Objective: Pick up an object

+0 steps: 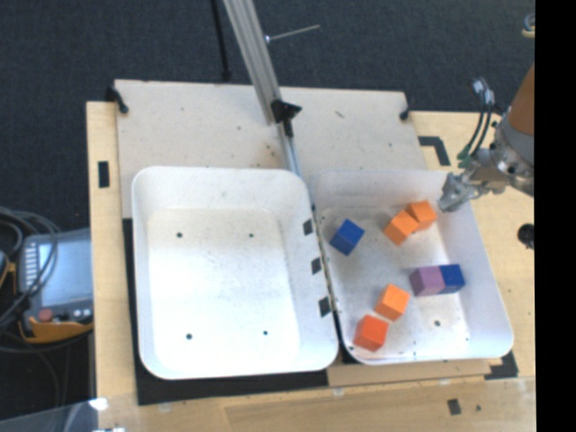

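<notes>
Your gripper point(453, 193) hovers just right of the paired orange blocks point(409, 220) in the right bin point(490, 282); its grip state can't be told. They look light and rigid: pinch opposite flat faces.

We see four orange cubes point(393, 301), two blue cubes point(346, 237) and one purple cube point(427, 280) in a speckled white bin point(486, 327).

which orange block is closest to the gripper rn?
The upper orange block of the touching pair at the right bin's top, just left of the gripper. The two other orange blocks lie lower, near the bin's bottom edge.
</notes>
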`<state>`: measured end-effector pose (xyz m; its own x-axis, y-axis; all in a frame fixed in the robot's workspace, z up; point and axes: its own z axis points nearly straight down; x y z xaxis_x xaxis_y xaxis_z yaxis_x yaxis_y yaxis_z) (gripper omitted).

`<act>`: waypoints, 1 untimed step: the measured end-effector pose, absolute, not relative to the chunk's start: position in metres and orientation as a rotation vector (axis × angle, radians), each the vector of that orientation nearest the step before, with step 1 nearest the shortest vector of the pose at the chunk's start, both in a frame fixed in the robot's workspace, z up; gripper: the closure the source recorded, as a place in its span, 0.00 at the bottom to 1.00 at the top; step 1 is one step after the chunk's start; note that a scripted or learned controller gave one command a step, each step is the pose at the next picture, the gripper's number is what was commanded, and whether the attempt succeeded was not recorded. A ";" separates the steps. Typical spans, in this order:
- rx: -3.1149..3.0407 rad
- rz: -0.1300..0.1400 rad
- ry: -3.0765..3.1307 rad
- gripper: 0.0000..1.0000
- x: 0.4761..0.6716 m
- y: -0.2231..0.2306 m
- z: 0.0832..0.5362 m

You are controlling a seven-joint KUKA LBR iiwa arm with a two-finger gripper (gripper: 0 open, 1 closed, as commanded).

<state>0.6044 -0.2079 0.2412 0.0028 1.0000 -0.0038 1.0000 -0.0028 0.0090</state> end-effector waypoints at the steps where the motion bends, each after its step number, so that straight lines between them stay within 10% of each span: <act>1: 2.216 0.002 2.222 1.00 0.605 -0.208 0.252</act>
